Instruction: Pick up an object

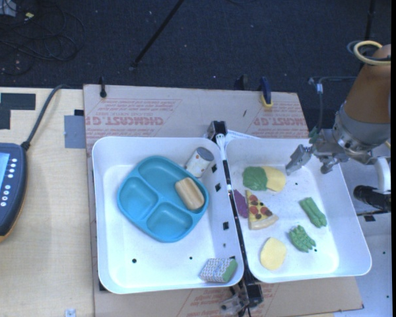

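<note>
The grey arm with its orange band reaches in at the right bin's far right corner. Its pincer [311, 157] hangs above the far rim of the right white bin [356, 243], fingers spread apart with nothing between them.

In that bin, a green leafy toy piece [254, 177] touches a yellow wedge-shaped toy [275, 178] near the far edge, just beside the pincer's left finger. A toy pizza slice [259, 211] with red dots lies near the bin's left edge, a purple strip [239, 202] against it. A green pod-shaped toy [313, 211] lies toward the right edge, a bumpy green toy [301, 238] nearer the front, and a pale yellow rounded piece [273, 253] by the front edge.

The left white bin [112, 256] holds a blue divided plastic tray [155, 200] with a tan bread-like toy [190, 193] on its right rim. A small grey-and-white can [199, 160] lies at the far right corner, and a checkered sponge block [218, 269] sits at the front right corner.
</note>
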